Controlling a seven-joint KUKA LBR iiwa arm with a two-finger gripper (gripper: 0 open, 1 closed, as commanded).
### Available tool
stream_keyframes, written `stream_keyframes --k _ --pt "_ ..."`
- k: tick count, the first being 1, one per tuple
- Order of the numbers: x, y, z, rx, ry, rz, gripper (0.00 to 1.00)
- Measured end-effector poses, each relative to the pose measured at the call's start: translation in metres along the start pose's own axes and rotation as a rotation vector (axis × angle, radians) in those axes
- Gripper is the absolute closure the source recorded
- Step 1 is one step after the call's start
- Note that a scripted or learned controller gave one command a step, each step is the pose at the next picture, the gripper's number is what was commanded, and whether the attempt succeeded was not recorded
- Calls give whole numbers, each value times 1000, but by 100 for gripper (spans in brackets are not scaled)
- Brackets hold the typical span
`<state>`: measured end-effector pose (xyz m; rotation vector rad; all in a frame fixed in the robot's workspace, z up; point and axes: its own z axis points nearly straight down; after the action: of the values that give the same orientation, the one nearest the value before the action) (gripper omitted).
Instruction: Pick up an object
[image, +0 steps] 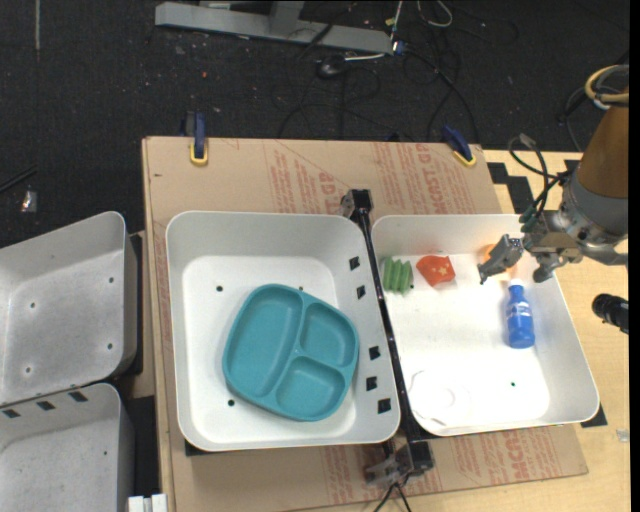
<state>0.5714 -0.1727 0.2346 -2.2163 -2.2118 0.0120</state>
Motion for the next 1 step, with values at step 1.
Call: stream_keyframes --k 1 --pt "1 2 -7 -12 -2 -3 0"
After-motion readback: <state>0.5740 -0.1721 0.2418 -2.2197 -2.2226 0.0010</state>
